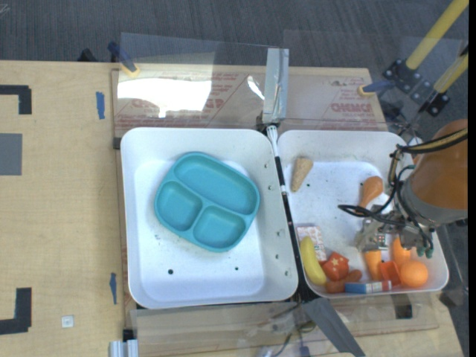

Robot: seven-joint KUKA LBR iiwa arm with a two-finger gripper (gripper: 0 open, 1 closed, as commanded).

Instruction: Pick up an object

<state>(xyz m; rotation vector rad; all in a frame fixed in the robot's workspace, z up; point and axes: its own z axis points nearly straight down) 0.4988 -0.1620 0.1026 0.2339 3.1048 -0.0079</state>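
Note:
My gripper [374,233] hangs low over the right bin [338,143], at its right side, with the arm's orange band [445,177] just above it. Directly around it lie an orange carrot [370,190] behind it, an orange block [372,262] in front and an orange ball [413,274] at the front right. Further left in that bin are a yellow banana [312,262], a red toy fruit [336,265], a small printed packet [312,236] and a tan cone-shaped piece [300,173]. Cables and the wrist hide the tip of the gripper.
The left bin [141,162] holds a teal divided plate [206,201]. A red and blue marker [368,287] lies against the right bin's front wall. A clear plastic screen [197,80] stands behind the bins. The wooden bench [56,199] stretches to the left.

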